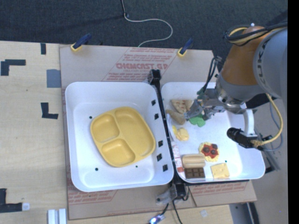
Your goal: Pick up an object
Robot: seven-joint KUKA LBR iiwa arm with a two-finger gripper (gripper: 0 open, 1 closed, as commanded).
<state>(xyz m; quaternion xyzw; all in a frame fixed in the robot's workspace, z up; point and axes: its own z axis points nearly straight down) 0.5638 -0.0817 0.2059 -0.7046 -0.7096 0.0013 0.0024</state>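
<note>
The yellow divided tray (122, 136) looks like smooth, slightly glossy plastic, as do the white bins (77, 101). Beneath them lies matt brown cardboard (135, 64) on a wood-grain worktop (28, 139).

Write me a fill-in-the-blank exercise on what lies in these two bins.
1. The yellow tray lies in the ____ bin.
2. That tray has ____ compartments.
3. The gripper hovers just above a small ____ item in the right bin.
4. The square yellow piece lies at that bin's ____ edge.

Missing words: left; three; green; near
</note>
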